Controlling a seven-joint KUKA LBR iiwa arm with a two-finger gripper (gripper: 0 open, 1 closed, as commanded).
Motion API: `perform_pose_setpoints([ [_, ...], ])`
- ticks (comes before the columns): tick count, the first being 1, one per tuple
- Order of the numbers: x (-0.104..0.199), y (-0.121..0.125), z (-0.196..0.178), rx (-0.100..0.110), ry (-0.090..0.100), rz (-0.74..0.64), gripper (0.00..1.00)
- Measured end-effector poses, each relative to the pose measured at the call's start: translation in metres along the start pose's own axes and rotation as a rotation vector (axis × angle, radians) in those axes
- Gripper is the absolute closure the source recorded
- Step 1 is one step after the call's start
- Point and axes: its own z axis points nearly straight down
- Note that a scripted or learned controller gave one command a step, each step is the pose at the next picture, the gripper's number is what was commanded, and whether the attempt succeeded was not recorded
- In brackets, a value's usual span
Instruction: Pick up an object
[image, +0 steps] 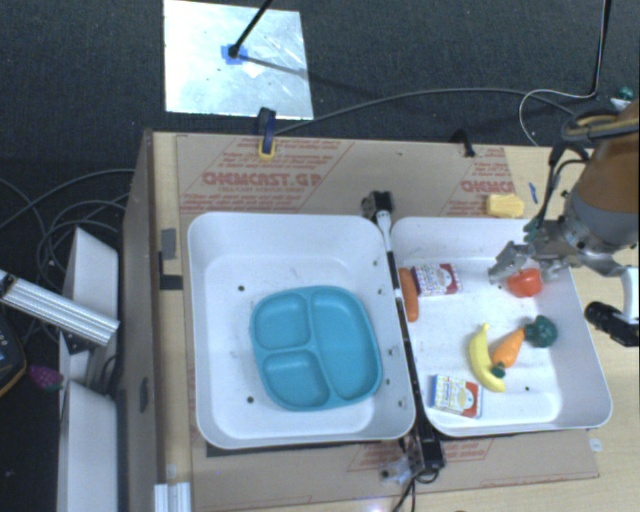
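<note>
Tomato (524, 283), red and round, is sitting in the right bin (580, 400) near its back right edge, and we're seeing the gripper (522, 262) hanging just over it, touching or nearly so. Fingers are blurred, so we can't tell whether they're spread or clamped, nor whether the tomato is actually betw. them. Arm (605, 190) is reaching in from the right, wrist angled down and toward the left. Being round, the tomato is showing no clear long axis. Nearby we're spotting a carrot (508, 347) and banana (484, 358) lying close together, approx. mid-bin, well apart from the gripper.
</note>
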Motion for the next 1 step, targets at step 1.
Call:
perform_pose_setpoints([
  [1,0.016,-0.0369,0.0991,0.003,0.001,0.002,0.0],
])
